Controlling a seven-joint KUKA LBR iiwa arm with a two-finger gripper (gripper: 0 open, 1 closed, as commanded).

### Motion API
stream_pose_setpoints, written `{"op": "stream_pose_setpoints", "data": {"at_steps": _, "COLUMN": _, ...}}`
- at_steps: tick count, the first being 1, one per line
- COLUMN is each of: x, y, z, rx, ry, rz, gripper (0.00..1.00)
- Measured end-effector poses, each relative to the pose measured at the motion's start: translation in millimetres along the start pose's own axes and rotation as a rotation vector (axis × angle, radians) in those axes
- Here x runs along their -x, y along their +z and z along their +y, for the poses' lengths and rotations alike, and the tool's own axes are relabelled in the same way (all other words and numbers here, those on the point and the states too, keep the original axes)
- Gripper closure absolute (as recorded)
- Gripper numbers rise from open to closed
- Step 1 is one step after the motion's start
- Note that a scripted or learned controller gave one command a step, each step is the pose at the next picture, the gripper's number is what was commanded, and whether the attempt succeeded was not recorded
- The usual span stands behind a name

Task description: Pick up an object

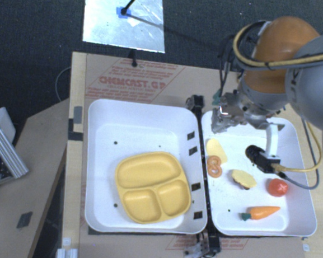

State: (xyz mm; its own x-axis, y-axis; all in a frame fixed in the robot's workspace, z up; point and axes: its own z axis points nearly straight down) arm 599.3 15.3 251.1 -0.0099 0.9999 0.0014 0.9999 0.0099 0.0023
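In the right bin [305, 219], carrot [262, 212] lying near-level, tip pointing right, hand [225, 121] grip state unclear

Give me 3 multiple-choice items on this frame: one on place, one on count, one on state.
1. Where does the yellow tray lie?
A. left bin
B. right bin
C. on the bench outside the bins

2. How many compartments does the tray have?
A. one
B. three
C. five

3. How does the carrot sit?
A. lying flat on the bin floor
B. standing on end
C. resting on the tray

Answers:
1 A: the yellow tray rests in the left bin.
2 B: one long section sits above two smaller ones.
3 A: the carrot lies on its side in the right bin, near the front, below the tomato.
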Motion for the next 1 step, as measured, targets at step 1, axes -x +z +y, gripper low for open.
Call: {"op": "stream_pose_setpoints", "data": {"at_steps": 1, "x": -44.6, "y": 2.1, "z": 10.2, "rx": 0.0, "ry": 0.001, "rz": -0.001, "gripper": 1.0}}
